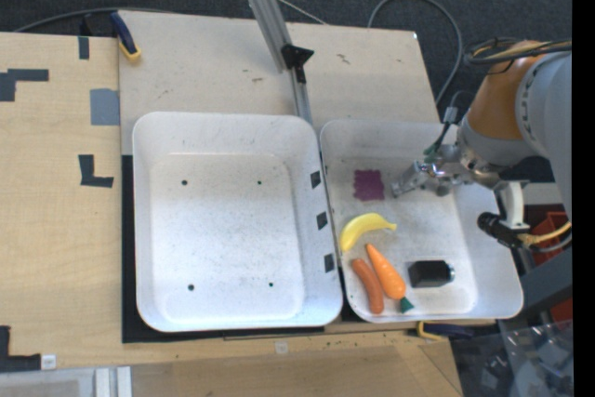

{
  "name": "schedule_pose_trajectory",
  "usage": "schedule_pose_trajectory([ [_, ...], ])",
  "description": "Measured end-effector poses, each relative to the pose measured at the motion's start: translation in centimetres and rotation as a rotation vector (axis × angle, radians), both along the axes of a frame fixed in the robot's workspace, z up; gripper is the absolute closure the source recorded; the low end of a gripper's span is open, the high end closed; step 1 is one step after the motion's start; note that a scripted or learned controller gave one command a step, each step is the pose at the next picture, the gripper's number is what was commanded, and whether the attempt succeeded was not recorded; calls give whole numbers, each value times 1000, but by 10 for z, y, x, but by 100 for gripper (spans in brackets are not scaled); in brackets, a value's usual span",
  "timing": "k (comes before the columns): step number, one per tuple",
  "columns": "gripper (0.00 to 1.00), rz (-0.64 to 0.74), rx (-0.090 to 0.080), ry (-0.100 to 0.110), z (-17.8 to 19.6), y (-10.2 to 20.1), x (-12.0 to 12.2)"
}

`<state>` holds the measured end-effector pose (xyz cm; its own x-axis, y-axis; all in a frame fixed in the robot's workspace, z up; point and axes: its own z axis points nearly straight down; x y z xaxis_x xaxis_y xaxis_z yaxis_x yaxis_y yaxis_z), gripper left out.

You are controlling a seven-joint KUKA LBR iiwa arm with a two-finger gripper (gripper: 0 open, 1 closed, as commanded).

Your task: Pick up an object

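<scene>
The right bin (pixel 483 293) holds a purple block (pixel 369 185), a yellow banana (pixel 365 229), two orange carrots (pixel 385 270) lying side by side, and a small black object (pixel 430 273). My gripper (pixel 407 185) hangs over the right bin's upper middle, just right of the purple block and apart from it. Nothing shows in its grasp. The banana and carrots lie below and left of it, and the black object sits below it near the bin's front.
The left bin (pixel 149 200) stands beside the right one. A slanted metal pole (pixel 265 5) crosses the bench behind the bins. A cable (pixel 409 0) loops at the back right. The arm's orange band (pixel 493 102) sits at the right edge.
</scene>
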<state>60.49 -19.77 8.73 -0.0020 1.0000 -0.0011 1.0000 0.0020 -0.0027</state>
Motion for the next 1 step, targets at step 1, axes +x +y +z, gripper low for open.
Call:
schedule_pose_trajectory([
  [1, 100, 1, 0, -1, 11, 0, 0],
])
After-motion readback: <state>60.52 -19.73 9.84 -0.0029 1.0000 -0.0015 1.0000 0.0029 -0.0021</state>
